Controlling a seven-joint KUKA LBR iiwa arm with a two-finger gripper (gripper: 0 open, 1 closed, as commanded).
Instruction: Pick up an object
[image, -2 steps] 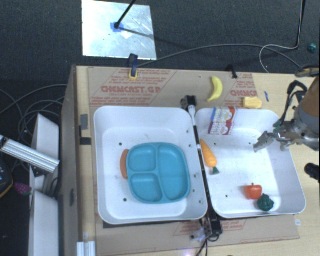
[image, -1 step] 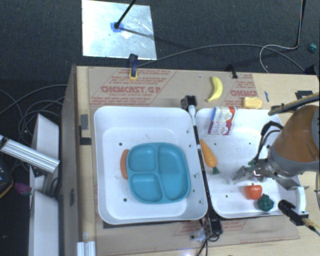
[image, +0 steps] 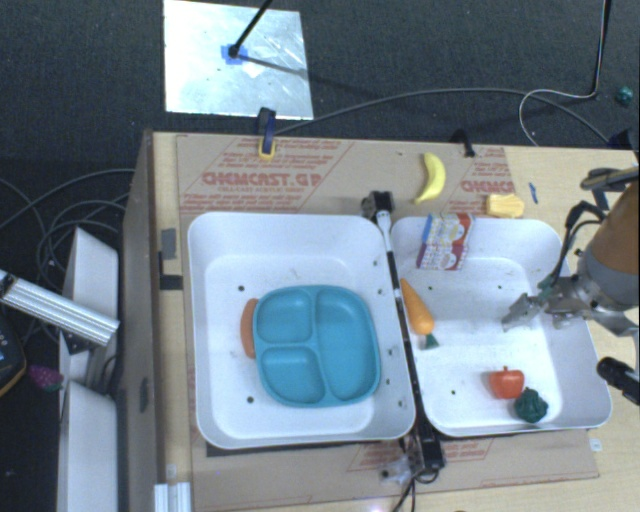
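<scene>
A: Where's the gripper (image: 524, 312) rn?

B: Over the right bin (image: 470, 425), right-hand side, approx mid-depth. Fingers look slightly parted w/ nothing between them, so it's empty afaict.

A: Candidates to pick?

B: Right bin: carrot (image: 418, 308) lying against the left wall by the divider, red tomato-ish toy (image: 506, 382) near the front, green lump (image: 531, 405) touching it on the front-right, and a small carton (image: 443, 241) leaning at the back wall. Left bin (image: 215, 300) has a blue divided plate (image: 318, 343) w/ an orange piece (image: 247, 327) tucked at its left edge. Banana (image: 432, 177) and a yellow block (image: 505, 206) sit on the bench, outside both bins.

A: Nearest target?

B: Prob the tomato, front of the gripper. Not under it yet tho.

A: Risks?

B: Tomato & green lump touch, so a descent btwn them could nudge both or pinch the wrong one. Round toy may squirt out of the fingers. Carrot hugs the wall, so a finger could hit the rim. Carton's tilted and could tip.
</scene>
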